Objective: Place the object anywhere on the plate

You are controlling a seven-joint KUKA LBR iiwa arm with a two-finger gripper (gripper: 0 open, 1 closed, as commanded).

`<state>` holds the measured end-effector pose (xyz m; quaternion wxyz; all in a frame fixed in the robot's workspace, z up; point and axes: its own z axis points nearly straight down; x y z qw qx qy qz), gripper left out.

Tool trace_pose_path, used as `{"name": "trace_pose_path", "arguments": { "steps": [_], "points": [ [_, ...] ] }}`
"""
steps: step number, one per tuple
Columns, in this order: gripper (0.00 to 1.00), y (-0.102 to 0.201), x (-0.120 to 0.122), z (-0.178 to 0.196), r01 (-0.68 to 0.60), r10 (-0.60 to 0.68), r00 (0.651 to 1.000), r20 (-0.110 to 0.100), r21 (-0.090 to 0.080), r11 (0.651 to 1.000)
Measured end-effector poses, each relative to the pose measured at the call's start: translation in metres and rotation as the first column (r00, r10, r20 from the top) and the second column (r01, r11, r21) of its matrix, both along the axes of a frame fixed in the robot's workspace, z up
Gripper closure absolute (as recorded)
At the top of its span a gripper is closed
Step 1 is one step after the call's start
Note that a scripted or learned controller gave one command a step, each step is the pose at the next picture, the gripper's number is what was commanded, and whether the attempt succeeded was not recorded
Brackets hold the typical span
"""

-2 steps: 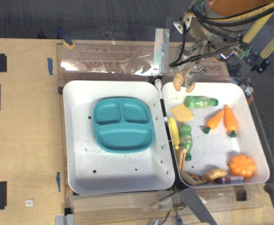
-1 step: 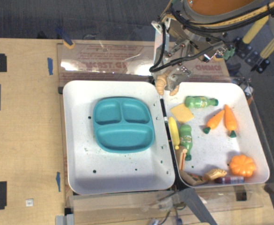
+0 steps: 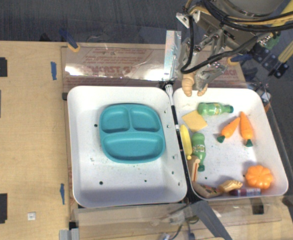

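Teal plate (image 3: 131,133) inside left bin (image 3: 81,184)

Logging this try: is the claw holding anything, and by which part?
Cannot be told for sure. A small tan toy hangs at the claw over the right bin's far edge, but the grip point is unclear.

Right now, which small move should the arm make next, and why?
Probably carry the gripper left toward the teal plate. A small tan object appears held between its fingers above the right bin's far-left corner, while the plate lies in the left bin.
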<state>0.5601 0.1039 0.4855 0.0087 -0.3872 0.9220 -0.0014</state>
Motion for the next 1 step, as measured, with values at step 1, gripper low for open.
{"name": "trace_pose_path", "arguments": {
  "steps": [1],
  "points": [
    [1.0, -0.0119, -0.0024, 0.0019, -0.115, 0.115, 0.993, -0.006, -0.002, 0.993]
  ]
}}
